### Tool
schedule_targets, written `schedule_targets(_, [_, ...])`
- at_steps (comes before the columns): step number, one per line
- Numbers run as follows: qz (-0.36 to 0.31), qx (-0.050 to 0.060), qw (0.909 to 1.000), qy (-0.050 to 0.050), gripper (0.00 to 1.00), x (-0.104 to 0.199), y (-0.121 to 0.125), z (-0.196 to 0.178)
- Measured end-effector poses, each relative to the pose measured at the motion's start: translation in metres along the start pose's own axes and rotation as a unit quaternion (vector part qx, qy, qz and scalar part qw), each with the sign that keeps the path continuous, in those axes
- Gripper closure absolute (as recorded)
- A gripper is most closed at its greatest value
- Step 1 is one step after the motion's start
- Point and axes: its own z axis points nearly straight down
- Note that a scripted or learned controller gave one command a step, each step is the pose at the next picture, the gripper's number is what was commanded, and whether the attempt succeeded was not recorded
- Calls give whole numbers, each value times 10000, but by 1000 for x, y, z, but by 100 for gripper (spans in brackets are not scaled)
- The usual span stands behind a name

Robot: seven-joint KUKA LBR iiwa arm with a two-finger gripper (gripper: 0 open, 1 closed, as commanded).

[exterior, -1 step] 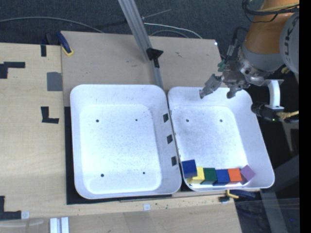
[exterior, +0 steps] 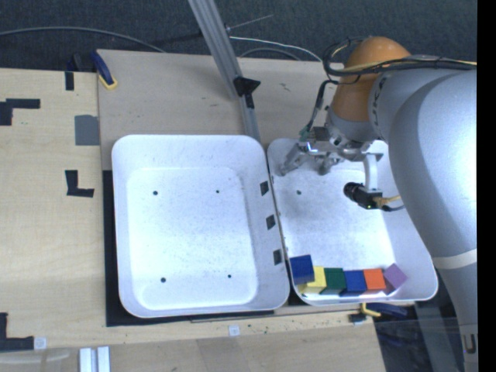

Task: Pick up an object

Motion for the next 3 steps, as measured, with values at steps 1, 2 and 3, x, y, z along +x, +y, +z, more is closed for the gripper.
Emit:
schedule_targets(1, [5, -75, 10000, 3, 0, 11, -62, -115])
schedule_targets(2, [55, 12, 10000, -1, 0, -67, -140, -31])
schedule_targets(3, [-2, -45, 10000, 10, 100, -61, -134, -46])
